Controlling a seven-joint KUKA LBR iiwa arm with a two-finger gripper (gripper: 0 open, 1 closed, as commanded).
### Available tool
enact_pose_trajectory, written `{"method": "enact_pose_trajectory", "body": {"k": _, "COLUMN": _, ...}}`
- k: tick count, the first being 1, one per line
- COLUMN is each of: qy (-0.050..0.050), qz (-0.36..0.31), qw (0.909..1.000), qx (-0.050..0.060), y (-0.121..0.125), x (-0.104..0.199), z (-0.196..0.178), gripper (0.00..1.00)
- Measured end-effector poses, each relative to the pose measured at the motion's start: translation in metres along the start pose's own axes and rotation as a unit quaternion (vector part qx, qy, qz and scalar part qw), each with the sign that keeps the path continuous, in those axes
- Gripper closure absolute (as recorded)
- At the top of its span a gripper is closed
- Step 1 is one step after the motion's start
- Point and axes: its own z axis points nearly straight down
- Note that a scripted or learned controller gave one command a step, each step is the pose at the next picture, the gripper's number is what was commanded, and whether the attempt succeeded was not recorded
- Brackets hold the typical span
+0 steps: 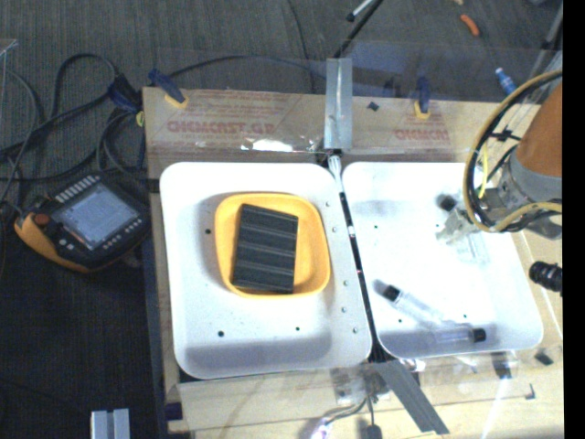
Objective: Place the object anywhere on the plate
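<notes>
We see the gripper (460,231) at 3 o'clock; finger state undeterminable. Risk: syringe (431,315) rolls, missing the plate (315,245).

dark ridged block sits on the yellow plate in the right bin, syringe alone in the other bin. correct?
Not quite. The camera view shows the yellow plate, with the dark ridged block on it, in the left bin, not the right. The syringe lies in the right bin, with the gripper over that same bin.
</notes>
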Motion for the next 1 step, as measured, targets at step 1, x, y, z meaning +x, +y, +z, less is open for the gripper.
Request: {"method": "enact_pose_trajectory", "body": {"k": 1, "qy": 0.000, "qz": 0.000, "qw": 1.0000, "qx": 0.000, "y": -0.0001, "x": -0.0001, "z": 0.0000, "gripper": 0.00}}
